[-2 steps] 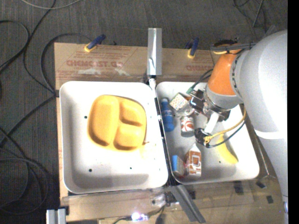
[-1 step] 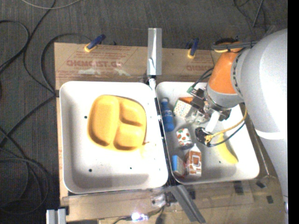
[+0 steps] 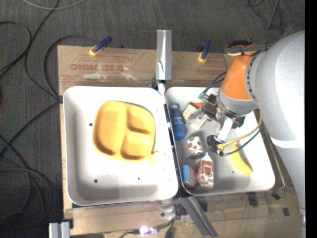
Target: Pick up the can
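Observation:
The can (image 3: 194,146), short and white with red and green spots, stands in the middle of the right bin (image 3: 262,180). My gripper (image 3: 205,111) hangs over the upper part of that bin, up and to the right of the can and apart from it, beside a small white patterned box (image 3: 190,112). The grey arm with its orange band (image 3: 237,83) reaches in from the right and covers the bin's upper right corner.
A blue bottle (image 3: 176,123) lies along the right bin's left wall. A brown-and-white carton (image 3: 205,173) and a small blue item (image 3: 185,174) lie at its front, a yellow banana (image 3: 241,162) to the right. The left bin (image 3: 79,182) holds a yellow divided tray (image 3: 125,130).

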`<action>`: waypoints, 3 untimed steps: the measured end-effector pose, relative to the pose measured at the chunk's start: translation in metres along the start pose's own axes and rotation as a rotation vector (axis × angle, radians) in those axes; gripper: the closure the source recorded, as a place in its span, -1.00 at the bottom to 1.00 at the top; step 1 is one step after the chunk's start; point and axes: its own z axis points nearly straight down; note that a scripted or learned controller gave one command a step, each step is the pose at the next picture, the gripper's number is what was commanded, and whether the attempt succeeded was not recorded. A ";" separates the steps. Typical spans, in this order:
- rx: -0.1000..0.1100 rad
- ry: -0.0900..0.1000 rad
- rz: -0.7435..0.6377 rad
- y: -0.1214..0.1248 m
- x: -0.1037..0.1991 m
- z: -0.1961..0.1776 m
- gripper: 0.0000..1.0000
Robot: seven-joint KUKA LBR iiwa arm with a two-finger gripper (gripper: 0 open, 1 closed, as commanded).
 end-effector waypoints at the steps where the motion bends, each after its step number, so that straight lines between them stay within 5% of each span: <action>1: 0.029 -0.006 0.392 0.052 0.001 0.015 -1.00; 2: -0.009 0.001 0.638 0.040 0.044 -0.079 -1.00; 3: -0.006 0.001 0.535 -0.030 0.095 -0.077 -1.00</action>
